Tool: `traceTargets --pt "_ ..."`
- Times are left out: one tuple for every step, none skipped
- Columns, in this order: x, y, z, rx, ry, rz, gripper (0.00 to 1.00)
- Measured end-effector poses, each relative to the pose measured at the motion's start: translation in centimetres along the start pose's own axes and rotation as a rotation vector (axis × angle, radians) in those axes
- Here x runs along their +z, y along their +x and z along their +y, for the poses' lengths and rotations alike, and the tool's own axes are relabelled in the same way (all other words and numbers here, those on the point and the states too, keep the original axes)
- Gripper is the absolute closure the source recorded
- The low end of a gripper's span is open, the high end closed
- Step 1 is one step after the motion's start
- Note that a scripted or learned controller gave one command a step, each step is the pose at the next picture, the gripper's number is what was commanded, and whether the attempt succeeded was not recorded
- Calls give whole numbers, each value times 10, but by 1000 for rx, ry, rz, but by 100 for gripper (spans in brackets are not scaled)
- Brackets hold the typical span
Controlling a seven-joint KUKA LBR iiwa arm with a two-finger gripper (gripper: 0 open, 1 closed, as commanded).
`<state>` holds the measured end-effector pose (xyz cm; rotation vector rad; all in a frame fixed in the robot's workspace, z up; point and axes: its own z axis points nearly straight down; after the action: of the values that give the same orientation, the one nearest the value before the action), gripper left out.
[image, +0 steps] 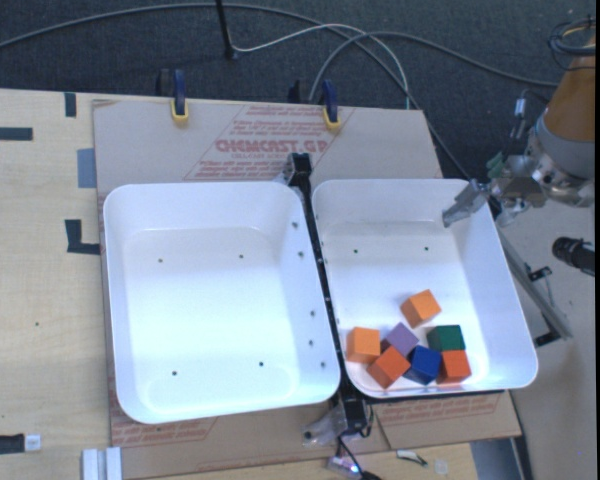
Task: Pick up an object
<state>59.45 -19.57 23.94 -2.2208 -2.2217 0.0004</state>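
Hovering over the right bin (500,268) rim, the hand (467,205) — grip unclear, blocks (410,343) apart.

Robotics lab bench: two white bins (205,298) on a cardboard sheet (260,143) clamped down with spring clamps (179,98), tape marks on the wooden benchtop (30,268), loose cables (370,48) over dark carpet, grey arm (570,118) at right.

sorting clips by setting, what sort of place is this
Most likely a robotics lab test bench, not a home or shop. Two white bins sit side by side on a clamped cardboard sheet, a grey robot arm with its gripper reaches in, and loose cables trail across the floor behind.
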Motion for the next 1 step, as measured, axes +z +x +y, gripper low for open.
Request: traceTargets --pt "-59 17 -29 14 -6 -1 0"
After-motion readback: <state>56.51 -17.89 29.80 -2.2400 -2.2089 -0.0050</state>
